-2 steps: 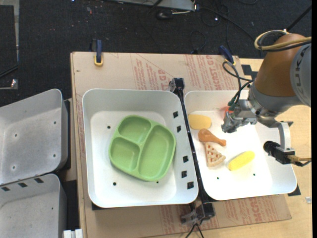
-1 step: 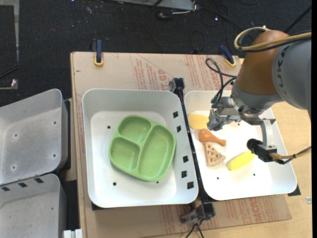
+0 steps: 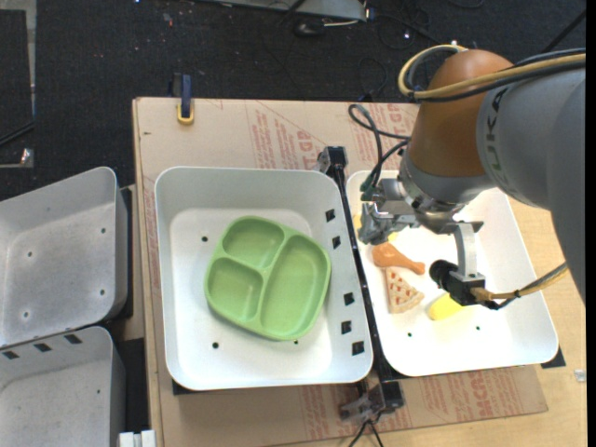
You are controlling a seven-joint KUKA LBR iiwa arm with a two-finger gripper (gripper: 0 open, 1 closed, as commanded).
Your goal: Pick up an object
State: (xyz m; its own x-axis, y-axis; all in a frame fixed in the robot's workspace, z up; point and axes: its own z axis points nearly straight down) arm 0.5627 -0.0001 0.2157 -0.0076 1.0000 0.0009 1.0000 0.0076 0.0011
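Where arm (image 3: 503,128) hides right bin (image 3: 521,343), gripper (image 3: 386,223) state unclear, carrot (image 3: 399,258) partly covered.

Red printed lettering is seen on the cardboard sheet (image 3: 279,124) under the bins, reversed and not legible | part of dark lettering is seen on the grey arm (image 3: 521,119), cut off, not readable
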